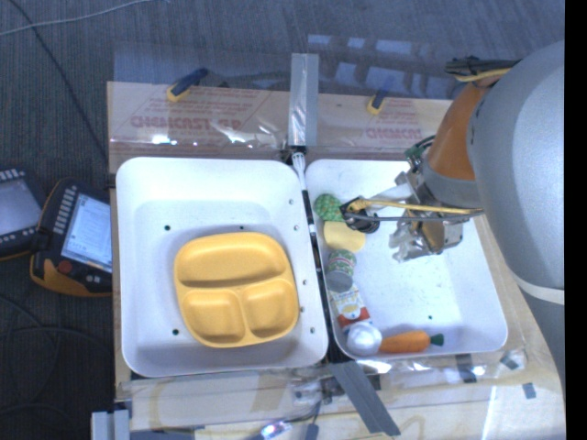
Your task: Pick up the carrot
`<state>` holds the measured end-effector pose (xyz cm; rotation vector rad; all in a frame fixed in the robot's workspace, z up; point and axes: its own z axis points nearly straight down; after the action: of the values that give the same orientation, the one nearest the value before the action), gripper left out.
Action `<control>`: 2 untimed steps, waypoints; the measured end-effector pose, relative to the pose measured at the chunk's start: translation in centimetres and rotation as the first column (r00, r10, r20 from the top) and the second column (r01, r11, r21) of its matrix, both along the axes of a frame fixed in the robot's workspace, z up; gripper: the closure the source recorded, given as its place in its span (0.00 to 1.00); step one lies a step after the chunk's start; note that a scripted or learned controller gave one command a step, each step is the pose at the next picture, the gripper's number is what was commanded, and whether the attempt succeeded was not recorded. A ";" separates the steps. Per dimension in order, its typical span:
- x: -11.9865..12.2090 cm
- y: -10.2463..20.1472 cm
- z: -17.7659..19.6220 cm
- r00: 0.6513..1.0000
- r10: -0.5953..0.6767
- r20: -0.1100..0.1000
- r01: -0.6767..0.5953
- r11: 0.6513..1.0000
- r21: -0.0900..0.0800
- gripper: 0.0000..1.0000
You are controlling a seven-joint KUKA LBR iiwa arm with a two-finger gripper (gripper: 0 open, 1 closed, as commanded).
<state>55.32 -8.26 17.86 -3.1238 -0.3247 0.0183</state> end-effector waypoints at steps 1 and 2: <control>1.7 -2.1 -8.4 0.993 0.115 0.007 -0.115 0.993 0.002 1.00; 10.4 0.0 0.0 0.999 0.040 0.002 -0.040 0.999 -0.001 1.00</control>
<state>65.73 -8.30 17.90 -3.1181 -0.3874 0.0146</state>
